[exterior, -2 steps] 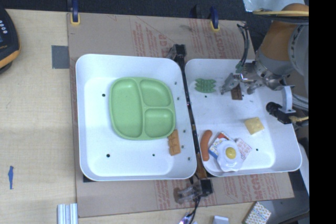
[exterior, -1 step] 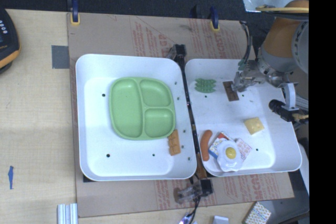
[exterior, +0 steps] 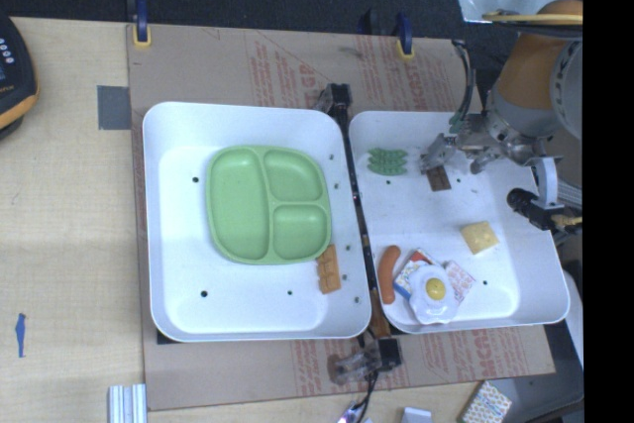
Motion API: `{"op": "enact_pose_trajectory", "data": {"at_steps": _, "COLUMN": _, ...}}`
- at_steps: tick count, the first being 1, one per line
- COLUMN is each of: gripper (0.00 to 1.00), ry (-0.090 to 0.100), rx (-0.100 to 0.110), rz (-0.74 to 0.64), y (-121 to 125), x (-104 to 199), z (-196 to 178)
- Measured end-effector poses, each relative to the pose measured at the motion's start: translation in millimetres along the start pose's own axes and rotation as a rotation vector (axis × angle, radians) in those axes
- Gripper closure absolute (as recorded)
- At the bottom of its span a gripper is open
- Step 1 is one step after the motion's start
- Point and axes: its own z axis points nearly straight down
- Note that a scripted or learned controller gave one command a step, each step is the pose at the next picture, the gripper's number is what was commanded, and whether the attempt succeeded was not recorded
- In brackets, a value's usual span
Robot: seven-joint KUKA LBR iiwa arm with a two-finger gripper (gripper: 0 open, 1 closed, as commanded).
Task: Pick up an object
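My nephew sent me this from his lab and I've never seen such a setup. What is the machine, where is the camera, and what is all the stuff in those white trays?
There is one camera, fixed above a bench and looking down at a slant. The machine is a robot arm reaching in from the right; its gripper, the part meant to grasp things, hangs over the upper part of the right bin. Its job is to pick up an object. I cannot tell whether it holds anything.

Two shallow white bins sit side by side. The left bin holds a green divided plate and a small orange waffle-like piece by its lower right. The right bin holds toy food: a green bumpy piece, a yellow block, a sausage and a fried egg lying on a small packet.
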Motion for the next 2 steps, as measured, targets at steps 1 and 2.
{"op": "enact_pose_trajectory", "data": {"at_steps": 1, "gripper": 1.00, "ry": -0.001, "rx": -0.001, "rz": -0.002, "y": 0.3, "x": -1.1, "z": -11.1}}
{"op": "enact_pose_trajectory", "data": {"at_steps": 2, "gripper": 0.00, "ry": -0.001, "rx": 0.000, "rz": -0.002, "y": 0.2, "x": -1.1, "z": -10.7}}
